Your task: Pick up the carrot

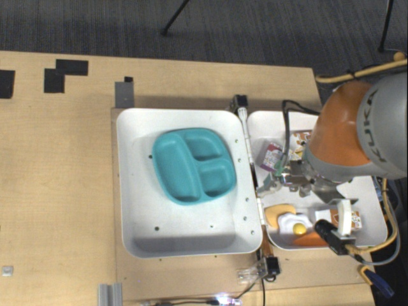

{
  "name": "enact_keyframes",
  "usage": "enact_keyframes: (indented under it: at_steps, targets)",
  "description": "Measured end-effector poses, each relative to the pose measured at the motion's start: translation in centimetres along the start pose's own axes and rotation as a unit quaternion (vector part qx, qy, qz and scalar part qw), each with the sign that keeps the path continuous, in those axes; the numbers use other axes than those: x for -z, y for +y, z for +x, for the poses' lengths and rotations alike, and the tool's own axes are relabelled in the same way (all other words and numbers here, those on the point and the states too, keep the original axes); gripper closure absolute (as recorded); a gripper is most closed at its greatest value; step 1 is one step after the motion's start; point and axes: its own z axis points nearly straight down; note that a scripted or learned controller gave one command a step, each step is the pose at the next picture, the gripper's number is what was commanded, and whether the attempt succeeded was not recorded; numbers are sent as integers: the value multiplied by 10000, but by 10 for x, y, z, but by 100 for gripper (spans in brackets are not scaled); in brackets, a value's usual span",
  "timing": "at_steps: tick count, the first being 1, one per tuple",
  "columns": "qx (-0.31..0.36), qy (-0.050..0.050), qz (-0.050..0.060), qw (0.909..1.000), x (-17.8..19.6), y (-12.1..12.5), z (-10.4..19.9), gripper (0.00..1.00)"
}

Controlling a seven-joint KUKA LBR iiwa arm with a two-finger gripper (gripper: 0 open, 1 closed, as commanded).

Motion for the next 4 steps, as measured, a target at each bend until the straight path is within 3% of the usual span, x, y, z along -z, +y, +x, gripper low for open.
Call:
enact_keyframes:
  at_steps: [1,2,3,4]
  targets:
    - [-98,-17,17,9999,-63,-3,-75,0]
    - [-773,6,-42,9970,-96,2,-66,0]
    - [-1763,-5,-64,9843,-97,2,-68,0]
    - [-972,-14,-41,9953,-97,1,-68,0]
